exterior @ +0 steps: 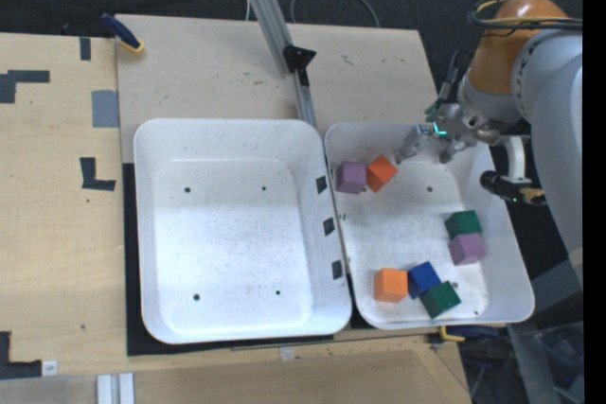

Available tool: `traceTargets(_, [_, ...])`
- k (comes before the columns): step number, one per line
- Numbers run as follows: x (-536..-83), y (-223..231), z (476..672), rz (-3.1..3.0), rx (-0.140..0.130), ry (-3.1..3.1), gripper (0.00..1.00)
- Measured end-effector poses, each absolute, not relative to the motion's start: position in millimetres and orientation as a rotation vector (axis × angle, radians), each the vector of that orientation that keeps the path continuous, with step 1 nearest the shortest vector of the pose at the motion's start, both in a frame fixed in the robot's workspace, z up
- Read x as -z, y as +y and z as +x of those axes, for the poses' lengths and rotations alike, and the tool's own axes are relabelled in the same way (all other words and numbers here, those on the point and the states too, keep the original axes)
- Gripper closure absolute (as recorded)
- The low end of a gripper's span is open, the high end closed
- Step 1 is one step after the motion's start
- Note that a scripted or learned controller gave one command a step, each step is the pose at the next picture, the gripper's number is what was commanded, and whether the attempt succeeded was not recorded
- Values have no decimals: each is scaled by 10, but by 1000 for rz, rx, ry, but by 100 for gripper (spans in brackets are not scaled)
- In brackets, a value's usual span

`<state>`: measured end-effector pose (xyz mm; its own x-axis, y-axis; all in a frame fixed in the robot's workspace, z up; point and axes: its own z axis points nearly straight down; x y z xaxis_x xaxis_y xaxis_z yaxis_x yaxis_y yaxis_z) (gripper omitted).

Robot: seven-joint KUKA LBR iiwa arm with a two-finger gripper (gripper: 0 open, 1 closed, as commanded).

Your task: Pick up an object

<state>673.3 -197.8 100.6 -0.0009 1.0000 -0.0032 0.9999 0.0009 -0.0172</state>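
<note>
Overhead, pincer (413, 149) just beside orange cube (381, 172), grip state unclear, purple cube (351, 176) touching it.

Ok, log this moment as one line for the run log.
gripper over right bin, near orange cube | holding nothing seen | purple cube beside orange cube | pick not done

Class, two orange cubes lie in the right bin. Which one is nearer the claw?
The orange cube at the bin's far end, touching a purple cube. The claw hovers just beside it; the other orange cube lies at the near end.
</note>
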Motion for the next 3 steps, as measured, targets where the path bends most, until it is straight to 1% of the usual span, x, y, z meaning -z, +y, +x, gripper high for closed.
traceTargets(3, [-1006, -1977, 6733, -2213, -23, -2215, 0])
